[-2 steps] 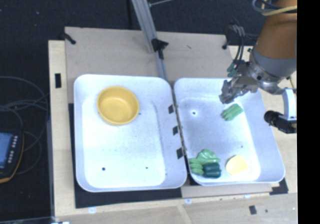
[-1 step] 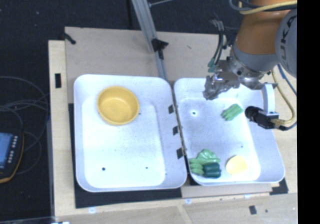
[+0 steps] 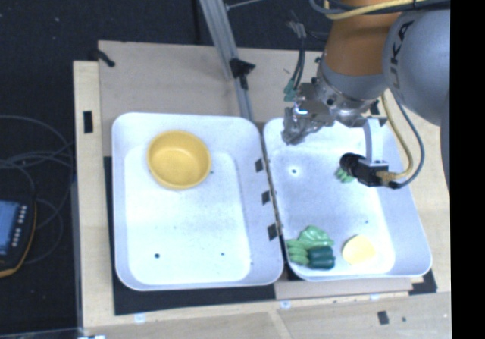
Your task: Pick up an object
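Over the right bin [image 3: 394,201], toward its eleven o'clock corner, hangs the gripper [image 3: 297,133] with nothing seen between its fingers; whether they are open or closed I cannot tell. Down at the bin's six o'clock edge lie a green object [image 3: 311,245] and, just beside it at three o'clock, a yellow round piece [image 3: 359,249]. A yellow bowl [image 3: 179,158] sits at eleven o'clock in the left bin [image 3: 189,254].

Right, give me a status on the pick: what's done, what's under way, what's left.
Done: nothing looks lifted. The yellow bowl sits in the left bin; the green toy and the pale yellow piece lie at the right bin's near end.
Under way: the end effector is over the right bin's far-left corner, with nothing visibly between its fingers.
Left: reaching an object, gripping it and lifting.
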### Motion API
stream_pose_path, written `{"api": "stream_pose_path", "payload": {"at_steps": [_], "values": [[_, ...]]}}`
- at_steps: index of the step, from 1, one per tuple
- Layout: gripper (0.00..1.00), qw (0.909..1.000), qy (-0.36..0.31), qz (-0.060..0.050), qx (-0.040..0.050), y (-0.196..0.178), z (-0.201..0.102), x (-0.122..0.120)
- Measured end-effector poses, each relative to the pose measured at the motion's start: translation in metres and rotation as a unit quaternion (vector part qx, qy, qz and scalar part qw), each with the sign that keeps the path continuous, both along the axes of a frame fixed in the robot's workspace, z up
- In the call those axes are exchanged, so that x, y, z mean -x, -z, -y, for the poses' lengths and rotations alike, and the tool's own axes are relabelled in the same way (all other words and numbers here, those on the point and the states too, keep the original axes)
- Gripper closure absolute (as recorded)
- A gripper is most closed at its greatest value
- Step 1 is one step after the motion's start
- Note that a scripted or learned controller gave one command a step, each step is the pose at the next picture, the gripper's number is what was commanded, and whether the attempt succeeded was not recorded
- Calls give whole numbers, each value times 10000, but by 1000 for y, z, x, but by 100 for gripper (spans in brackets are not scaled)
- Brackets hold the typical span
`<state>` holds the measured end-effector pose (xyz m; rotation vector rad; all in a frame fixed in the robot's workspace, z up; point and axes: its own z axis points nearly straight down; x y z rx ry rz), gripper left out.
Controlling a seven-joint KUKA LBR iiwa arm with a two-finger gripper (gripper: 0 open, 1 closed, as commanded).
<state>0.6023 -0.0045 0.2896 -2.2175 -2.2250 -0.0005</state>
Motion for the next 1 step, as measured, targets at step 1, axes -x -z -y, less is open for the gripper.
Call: {"api": "stream_pose_path", "payload": {"at_steps": [1], "values": [[100, 10000, 1, 0, -1, 1, -50, -5]]}}
